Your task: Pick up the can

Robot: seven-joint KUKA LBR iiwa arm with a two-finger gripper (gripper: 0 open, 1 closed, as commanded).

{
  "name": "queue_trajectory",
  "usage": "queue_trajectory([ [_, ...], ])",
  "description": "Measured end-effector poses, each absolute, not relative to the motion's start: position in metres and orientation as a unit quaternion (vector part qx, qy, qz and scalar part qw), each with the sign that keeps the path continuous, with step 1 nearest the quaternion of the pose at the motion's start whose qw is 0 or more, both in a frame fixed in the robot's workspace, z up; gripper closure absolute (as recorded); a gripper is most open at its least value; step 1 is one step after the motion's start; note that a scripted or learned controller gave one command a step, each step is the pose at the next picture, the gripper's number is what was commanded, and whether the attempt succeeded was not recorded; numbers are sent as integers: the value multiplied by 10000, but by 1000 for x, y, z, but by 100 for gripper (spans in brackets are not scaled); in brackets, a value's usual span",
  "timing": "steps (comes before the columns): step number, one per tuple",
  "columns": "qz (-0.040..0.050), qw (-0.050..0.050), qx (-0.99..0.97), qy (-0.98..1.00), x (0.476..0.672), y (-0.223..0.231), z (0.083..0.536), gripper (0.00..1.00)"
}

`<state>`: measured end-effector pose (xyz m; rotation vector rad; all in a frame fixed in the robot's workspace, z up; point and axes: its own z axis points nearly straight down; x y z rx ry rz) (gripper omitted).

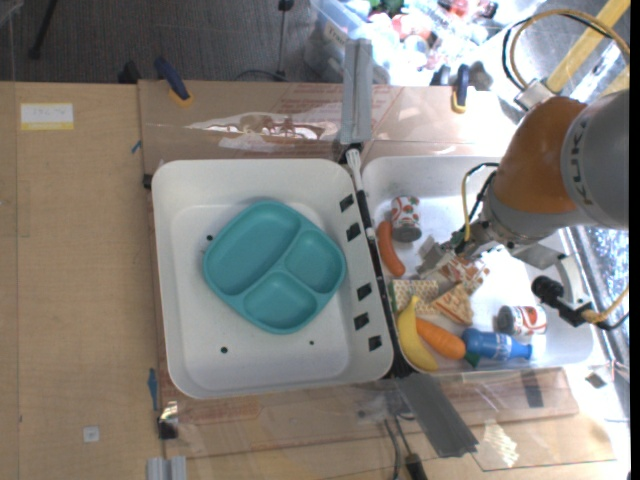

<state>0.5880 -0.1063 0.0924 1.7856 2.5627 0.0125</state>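
Reaching into the right bin (560, 183), the gripper (452, 251) hovers beside the can (405, 218); whether it is spread cannot be told.

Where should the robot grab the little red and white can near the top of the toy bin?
Probably around its round sides, coming straight down from above. The can seems to lie tipped in the right bin, with bare floor on its upper side. The sausage sits close below-left, so the gripper should avoid that side.
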Motion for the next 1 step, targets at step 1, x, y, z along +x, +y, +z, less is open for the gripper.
queue_trajectory([
  [1,22,49,5669,8238,669,-111,90,0],
])
